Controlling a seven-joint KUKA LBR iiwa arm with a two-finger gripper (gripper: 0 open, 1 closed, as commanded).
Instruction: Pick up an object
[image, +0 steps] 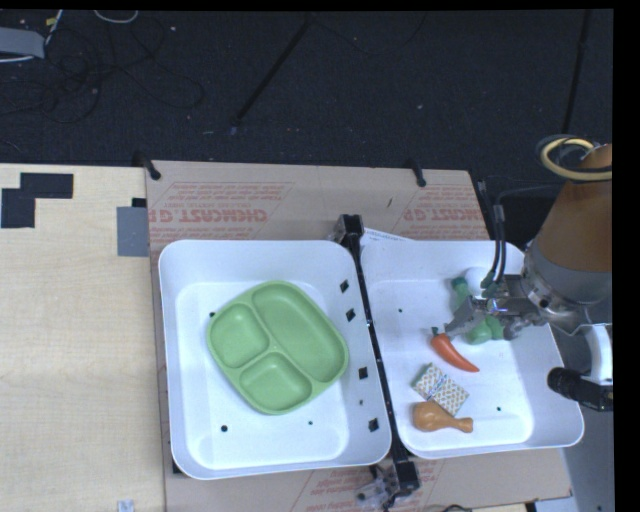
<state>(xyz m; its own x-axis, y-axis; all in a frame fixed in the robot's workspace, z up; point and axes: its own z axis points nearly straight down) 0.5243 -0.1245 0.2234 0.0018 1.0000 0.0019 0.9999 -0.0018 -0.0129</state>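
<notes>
The right bin (520, 425) holds an orange-red chili pepper (455, 353), a small checkered packet (441, 389), a tan chicken drumstick (440, 419) and a green object (481, 330) with a white piece behind it. My gripper (480, 318) is low in the right bin, right over the green object and just right of the chili's stem end. The arm's grey wrist (560, 280) and orange band come in from the right. The green object sits at the fingertips, but a grasp cannot be made out.
The left bin (190, 300) holds a green three-compartment plate (275, 345). A black divider clip line (362, 330) runs between the bins. Cardboard lies under both bins, on a wooden bench (70, 350).
</notes>
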